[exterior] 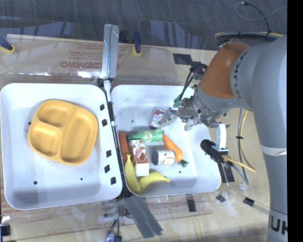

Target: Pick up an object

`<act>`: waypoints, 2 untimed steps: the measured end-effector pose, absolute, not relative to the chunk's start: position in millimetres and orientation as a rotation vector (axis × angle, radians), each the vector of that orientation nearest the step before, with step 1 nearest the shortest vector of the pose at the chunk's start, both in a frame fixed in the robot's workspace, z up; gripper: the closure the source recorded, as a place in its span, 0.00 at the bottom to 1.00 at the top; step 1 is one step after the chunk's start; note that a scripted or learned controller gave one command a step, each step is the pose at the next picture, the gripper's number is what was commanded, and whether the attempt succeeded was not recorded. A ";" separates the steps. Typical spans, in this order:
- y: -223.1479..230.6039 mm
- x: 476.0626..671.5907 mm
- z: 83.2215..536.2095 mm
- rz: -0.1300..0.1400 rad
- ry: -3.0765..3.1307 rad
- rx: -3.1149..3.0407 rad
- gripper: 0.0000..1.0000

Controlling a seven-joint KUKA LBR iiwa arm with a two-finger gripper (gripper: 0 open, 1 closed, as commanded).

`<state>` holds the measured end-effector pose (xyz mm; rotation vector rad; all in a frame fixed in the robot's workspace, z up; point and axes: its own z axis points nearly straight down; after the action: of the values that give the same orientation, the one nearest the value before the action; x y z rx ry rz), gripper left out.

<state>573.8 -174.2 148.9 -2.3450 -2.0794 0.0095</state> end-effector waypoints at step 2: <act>-203.7 513.2 98.7 0.007 -2.289 -2.136 1.00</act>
<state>513.2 -203.7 98.7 -2.1358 -2.2888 0.0074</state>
